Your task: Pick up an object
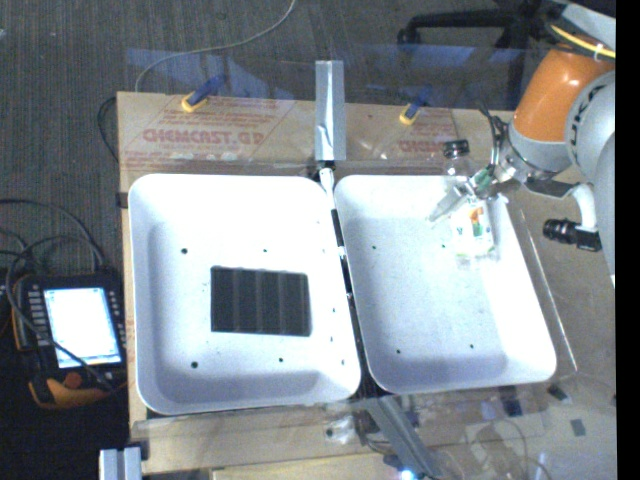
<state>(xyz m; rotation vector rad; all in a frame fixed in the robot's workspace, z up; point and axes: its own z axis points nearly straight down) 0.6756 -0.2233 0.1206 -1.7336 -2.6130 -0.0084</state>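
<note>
- Black ribbed slab (260, 301) lying flat in left white bin (150, 268), well apart from the jaws, toward their 8 o'clock.
- Jaws low over right bin (520, 348), near its 1 o'clock corner; spread or pressed together, cannot tell.
- Likely risk: closing on nothing there; slipping off so thin a slab.

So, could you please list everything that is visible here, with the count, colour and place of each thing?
bins: 2, white, side by side on the bench
dark panel: 1, black, ribbed, flat in the left bin
pendant: 1, orange-edged with a lit white screen, on the floor left of the bench
clamps: 2, yellow and blue, at the bench's far edge
cable: 1, thin and pale, on the floor beyond the bench
arm: 1, grey with an orange band, at right
gripper: 1, over the right bin's far right part
</note>
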